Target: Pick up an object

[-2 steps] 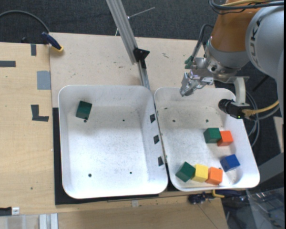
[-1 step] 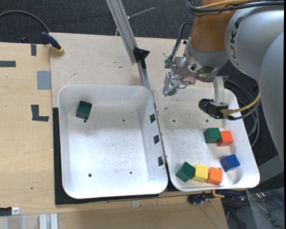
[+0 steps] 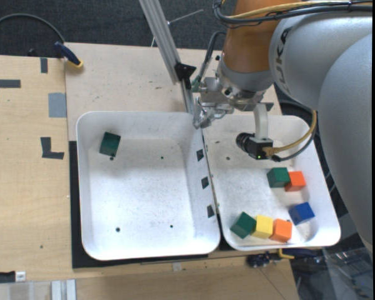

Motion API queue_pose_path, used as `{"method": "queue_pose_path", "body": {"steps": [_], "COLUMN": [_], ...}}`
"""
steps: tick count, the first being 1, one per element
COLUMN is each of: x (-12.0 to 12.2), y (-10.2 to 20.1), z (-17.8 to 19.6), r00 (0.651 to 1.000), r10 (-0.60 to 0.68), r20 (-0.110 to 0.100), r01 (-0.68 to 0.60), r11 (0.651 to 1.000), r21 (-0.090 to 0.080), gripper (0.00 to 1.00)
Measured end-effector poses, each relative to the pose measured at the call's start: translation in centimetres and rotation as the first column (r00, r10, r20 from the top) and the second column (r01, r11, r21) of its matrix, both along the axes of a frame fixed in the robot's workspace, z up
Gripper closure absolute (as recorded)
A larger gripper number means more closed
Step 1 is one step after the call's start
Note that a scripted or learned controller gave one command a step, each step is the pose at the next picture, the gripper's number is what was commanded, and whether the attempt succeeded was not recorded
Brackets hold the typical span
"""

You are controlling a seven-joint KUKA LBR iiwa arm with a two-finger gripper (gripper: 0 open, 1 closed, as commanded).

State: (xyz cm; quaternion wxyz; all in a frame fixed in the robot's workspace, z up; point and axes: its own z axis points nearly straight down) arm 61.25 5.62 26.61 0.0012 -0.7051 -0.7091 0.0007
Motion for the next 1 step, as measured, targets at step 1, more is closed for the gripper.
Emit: {"method": "queue_pose_path", "body": {"steps": [1], "x": [-0.42], "y": [4.14], "z": [-1.55], "r00": [1.000], "r10": [-0.001], "r20": [-0.001], "r01": [0.001], "r11": [1.000], "r21": [-0.001], "gripper": [1.00]}}
